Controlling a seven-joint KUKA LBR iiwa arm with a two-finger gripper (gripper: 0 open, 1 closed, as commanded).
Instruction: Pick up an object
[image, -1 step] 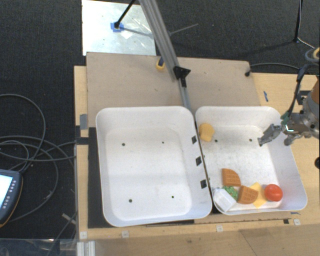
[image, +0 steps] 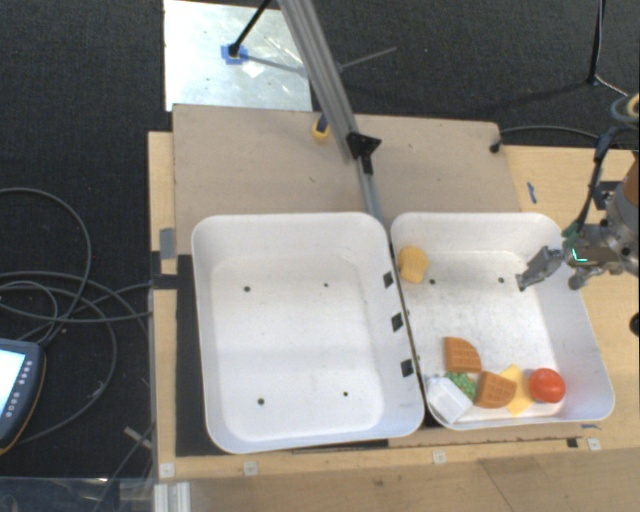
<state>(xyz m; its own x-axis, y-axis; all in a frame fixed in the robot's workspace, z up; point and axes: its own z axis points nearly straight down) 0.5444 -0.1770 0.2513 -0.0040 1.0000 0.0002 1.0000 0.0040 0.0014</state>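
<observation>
Fingers (image: 532, 272) of the grey two-finger gripper (image: 553, 274) stand spread apart with nothing between them, over the right white plastic bin (image: 480, 238) near its right rim. Along that bin's front edge lie a round red tomato toy (image: 546, 385), two orange waffle pieces (image: 462, 354) and a yellow wedge (image: 515, 390); a yellow lump (image: 413, 263) sits by its left rim.

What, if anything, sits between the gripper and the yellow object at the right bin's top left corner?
Nothing visible. The gripper hangs over the right bin's right side; bare bin floor lies between it and the yellow object. The other items cluster at the front edge.
</observation>
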